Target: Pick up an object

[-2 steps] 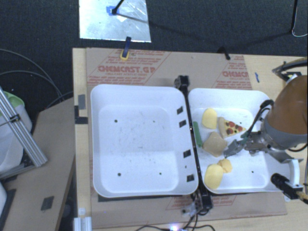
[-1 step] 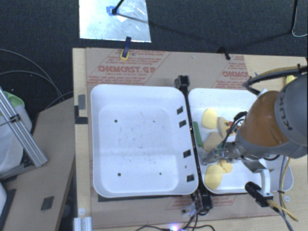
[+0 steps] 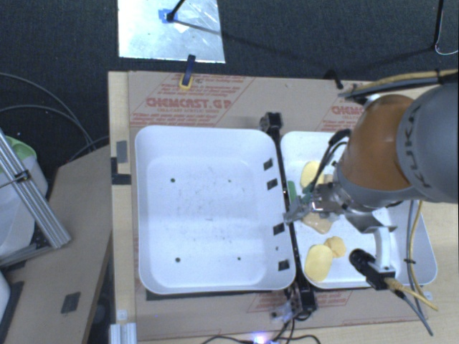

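Setting: dark carpet lies around a bench (image 3: 215,95) topped with printed cardboard; a shiny square sheet (image 3: 171,20) lies on the carpet beyond the bench's far edge.
Landmark: the black divider strip (image 3: 282,192) runs between the two white bins, and every place below is given from it.
Left bin (image 3: 208,206): it touches the divider on its left side, with only small dark specks showing on its floor.
Right bin (image 3: 419,260): it touches the divider on the other side and holds all the pale yellow objects, so any pick has to happen here.
Arm (image 3: 391,149): grey with an orange band, it hangs over the right bin and covers much of it, reaching toward the divider.
Tool (image 3: 308,206): it sits low, just right of the divider at mid length; the wrist blocks the view, so I cannot tell how wide it stands or whether it has hold of anything.
Upper yellow object (image 3: 310,172): just right of the divider, beyond the tool, partly under cables.
Middle yellow object (image 3: 318,223): right beside the tool; probably the target, judging by closeness.
Lower yellow objects (image 3: 320,260): near the divider's near end, two pieces touching.
Risk: a target this close to the bin wall likely leaves little room to close around it.
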`<state>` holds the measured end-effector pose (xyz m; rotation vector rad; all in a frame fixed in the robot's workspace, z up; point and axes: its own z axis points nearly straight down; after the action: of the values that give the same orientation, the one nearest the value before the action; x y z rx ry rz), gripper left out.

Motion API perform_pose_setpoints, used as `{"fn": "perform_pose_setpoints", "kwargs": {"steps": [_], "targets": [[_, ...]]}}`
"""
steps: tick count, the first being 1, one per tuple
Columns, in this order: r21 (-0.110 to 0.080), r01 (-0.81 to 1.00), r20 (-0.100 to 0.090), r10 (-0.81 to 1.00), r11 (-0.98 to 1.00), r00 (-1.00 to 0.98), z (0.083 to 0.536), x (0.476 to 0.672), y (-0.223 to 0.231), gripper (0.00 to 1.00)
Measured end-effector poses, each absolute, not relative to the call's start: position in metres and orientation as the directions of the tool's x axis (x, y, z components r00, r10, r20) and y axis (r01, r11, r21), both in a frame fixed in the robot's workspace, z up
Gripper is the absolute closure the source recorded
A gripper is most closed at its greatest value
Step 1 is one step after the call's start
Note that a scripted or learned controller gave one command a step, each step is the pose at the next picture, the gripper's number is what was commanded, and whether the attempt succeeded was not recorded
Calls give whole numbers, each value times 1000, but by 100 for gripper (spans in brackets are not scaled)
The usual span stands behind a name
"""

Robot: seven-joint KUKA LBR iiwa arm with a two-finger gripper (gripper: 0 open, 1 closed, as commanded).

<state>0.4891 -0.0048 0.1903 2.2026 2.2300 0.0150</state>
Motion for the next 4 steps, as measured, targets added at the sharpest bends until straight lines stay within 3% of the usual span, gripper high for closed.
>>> {"fn": "perform_pose_setpoints", "kwargs": {"steps": [1, 2, 3, 4], "targets": [[8, 1000, 2, 1000, 11, -11, 202, 557, 49, 0], [3, 1000, 1, 1000, 9, -9, 212, 555, 45, 100], [11, 1000, 0, 1000, 4, -4, 294, 572, 32, 100], [4, 1000, 2, 1000, 5, -5, 348, 499, 28, 100]]}}
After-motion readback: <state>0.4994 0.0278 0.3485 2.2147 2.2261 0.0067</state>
